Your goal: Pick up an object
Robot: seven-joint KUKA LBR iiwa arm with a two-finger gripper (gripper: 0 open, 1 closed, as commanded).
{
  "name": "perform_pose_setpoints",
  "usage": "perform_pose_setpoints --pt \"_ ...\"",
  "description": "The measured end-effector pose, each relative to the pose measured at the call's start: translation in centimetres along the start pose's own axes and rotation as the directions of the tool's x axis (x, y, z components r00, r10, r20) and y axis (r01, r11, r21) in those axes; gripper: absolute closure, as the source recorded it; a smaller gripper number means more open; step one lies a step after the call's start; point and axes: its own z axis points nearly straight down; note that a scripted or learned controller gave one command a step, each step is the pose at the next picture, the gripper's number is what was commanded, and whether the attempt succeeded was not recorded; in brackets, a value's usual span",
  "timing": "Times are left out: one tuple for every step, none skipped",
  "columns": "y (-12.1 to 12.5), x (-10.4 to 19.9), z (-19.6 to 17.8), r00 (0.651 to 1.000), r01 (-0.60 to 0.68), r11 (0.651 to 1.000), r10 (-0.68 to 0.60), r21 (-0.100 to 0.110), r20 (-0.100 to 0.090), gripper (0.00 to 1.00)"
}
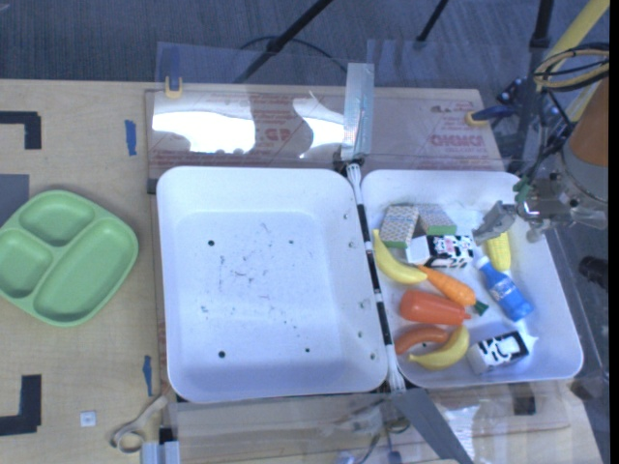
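Over in the right bin sits a crowd of small toy-like things, while the left bin, a shallow white tray with rounded corners and faint scuffs, lies beside it, the two touching along their inner rims. The gripper hangs above the right bin's upper right part, just over a short yellow piece; its dark fingers look spread a little with nothing between them, though they are small and blurred. Just below that piece lies a blue bottle with a white neck, smooth plastic, its long axis slanting from upper left to lower right, cap end toward the gripper. Two bananas show: one banana curves along the bin's left wall, running from top down to the right, and a second banana curls near the bottom, ends turned up. One carrot points its green tip to the lower right; beneath it lies a glossy orange pepper-like shape, and a red-orange curved piece touches the lower banana. Two black-and-white cartons are here, a carton near the middle and another carton at the lower right. Two speckled blocks stand at the top, one topped green. Well apart on the wooden bench, a green divided plate has three compartments
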Motion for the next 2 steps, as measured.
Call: perform_pose_setpoints --pt "-2.9 -4.5 9.9 0.987 0.162 0.987 -0.162 0.001 -0.007 0.00" --pt "-2.2 -4.4 11.8 0.948 0.319 0.948 -0.319 -0.008 -0.007 0.00"
